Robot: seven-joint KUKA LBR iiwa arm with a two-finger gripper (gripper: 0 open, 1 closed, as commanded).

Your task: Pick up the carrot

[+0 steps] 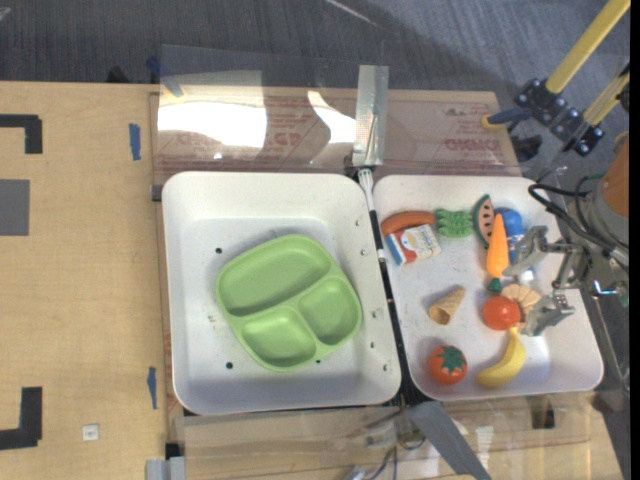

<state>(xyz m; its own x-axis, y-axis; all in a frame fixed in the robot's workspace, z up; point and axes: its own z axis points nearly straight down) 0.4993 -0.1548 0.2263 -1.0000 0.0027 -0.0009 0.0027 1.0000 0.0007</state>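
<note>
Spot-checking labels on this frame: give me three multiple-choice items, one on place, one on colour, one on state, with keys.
1. Where does the carrot lie?
A. in the right bin
B. in the left bin
C. on the bench outside the bins

2. What colour is the divided tray in the left bin?
A. blue
B. green
C. red

3. How does the carrot stand to the tool?
A. clamped in it and lifted
B. lying on the bin floor, beside the tool
C. hanging over the left bin

Key: 1 A, the carrot is in the right bin among the toy foods. 2 B, the tray is light green. 3 B, the carrot rests on the white floor just left of the tool.
</note>
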